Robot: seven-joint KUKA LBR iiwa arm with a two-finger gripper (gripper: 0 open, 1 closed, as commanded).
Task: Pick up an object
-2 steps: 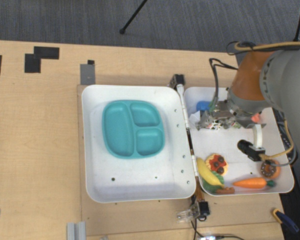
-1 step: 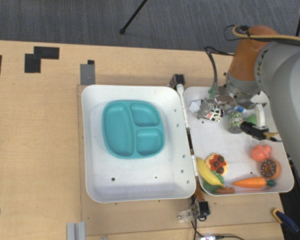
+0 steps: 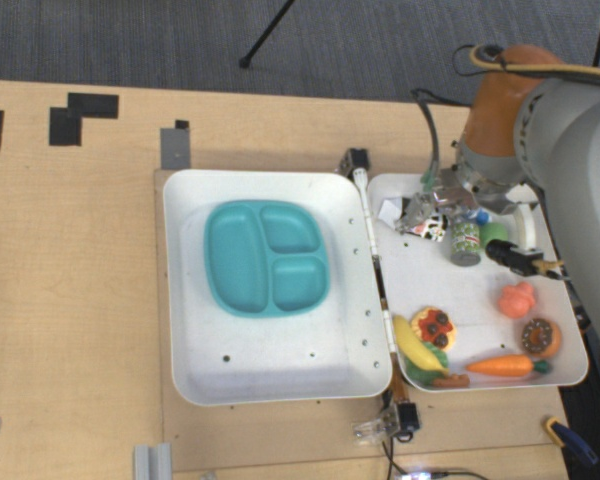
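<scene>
My gripper is low over the far left part of the right bin, reaching in from the right. A small black-and-white item lies directly beneath or against it; whether it is gripped is unclear. Just to the right of the gripper a grey-green can stands upright, with a green object behind it. Nearer the front lie a banana, a round toy with red and black toppings, a carrot, a brown donut and a pink-orange fruit.
The left bin holds a teal divided plate. A raised rim between the bins runs close to the gripper's left. The middle of the right bin has bare white floor.
</scene>
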